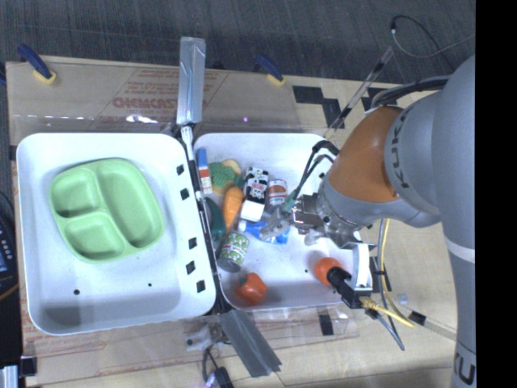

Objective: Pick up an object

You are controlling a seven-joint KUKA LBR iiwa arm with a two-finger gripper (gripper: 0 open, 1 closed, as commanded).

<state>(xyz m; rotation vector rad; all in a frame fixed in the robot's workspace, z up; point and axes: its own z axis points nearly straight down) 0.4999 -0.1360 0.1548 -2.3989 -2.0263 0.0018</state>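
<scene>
Camera view: gripper (pixel 284 223) low in the right bin (pixel 266 148), blue object (pixel 262 231) just left; finger state I cannot tell.

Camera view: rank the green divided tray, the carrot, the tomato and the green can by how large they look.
1. green divided tray
2. carrot
3. green can and tomato: they look alike, so no ranking between them.

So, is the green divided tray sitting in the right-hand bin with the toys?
No, the green three-compartment plastic tray lies in the left white bin, apart from the toys.
</scene>
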